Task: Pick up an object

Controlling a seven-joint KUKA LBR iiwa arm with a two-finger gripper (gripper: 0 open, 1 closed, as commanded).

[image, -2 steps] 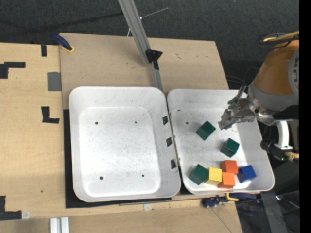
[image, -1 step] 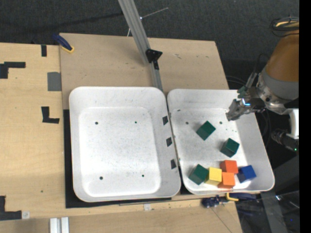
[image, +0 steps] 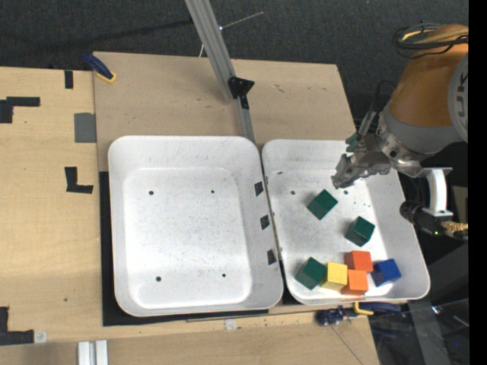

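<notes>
Clearly, we hovered our two-finger gripper (image: 340,179), its grasp impossible to judge, over the right shallow white bin (image: 293,162), just at one o'clock from the dark green wooden cube (image: 322,204), so descending squarely astride its flat sides seemed wisest.

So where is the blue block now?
The blue block lies in the right bin, near its lower right corner, beside the orange block.
</notes>
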